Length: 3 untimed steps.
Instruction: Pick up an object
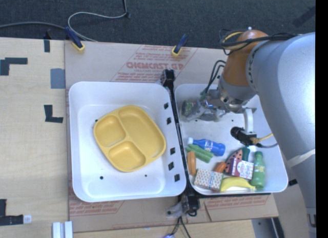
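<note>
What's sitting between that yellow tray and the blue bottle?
In the camera view, the bins' meeting walls, fitted with black clips, run between the yellow tray and the blue bottle. No loose item lies there.

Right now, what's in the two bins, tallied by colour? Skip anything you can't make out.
Yellow: 2, the divided tray in the left bin and the banana
Blue: 1, the bottle
Green: 2, the bottle and the vegetable
Orange: 1, the carrot
Mixed prints: 2, the checked box and the packet
Total: 8
</note>
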Tool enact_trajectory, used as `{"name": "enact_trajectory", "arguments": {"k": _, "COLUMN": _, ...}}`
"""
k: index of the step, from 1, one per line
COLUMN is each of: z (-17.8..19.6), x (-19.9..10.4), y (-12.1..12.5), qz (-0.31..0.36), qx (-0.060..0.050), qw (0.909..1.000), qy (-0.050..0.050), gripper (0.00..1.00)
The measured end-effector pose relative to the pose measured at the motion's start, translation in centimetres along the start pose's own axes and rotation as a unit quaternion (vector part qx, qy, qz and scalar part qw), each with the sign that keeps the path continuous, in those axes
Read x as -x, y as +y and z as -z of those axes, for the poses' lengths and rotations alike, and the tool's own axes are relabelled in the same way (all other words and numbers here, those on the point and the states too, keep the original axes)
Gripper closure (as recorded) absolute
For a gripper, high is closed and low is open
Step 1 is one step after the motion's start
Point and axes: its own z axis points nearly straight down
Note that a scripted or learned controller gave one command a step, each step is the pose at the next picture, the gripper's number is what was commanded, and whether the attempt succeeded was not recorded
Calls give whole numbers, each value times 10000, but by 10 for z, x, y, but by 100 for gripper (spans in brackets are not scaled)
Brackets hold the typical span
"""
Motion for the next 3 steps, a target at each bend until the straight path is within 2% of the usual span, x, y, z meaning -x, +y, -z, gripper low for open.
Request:
{"name": "enact_trajectory", "arguments": {"k": 1, "z": -2, "x": 5, "y": 17, "qz": 1, "qx": -232, "qw": 9997, "qy": -48, "gripper": 0}}
{"name": "enact_trajectory", "arguments": {"k": 2, "z": 7, "x": 6, "y": 17, "qz": -1, "qx": -231, "qw": 9997, "qy": -75, "gripper": 100}}
{"name": "enact_trajectory", "arguments": {"k": 3, "z": 58, "x": -37, "y": 0, "qz": -2, "qx": -22, "qw": 10000, "qy": -24, "gripper": 100}}
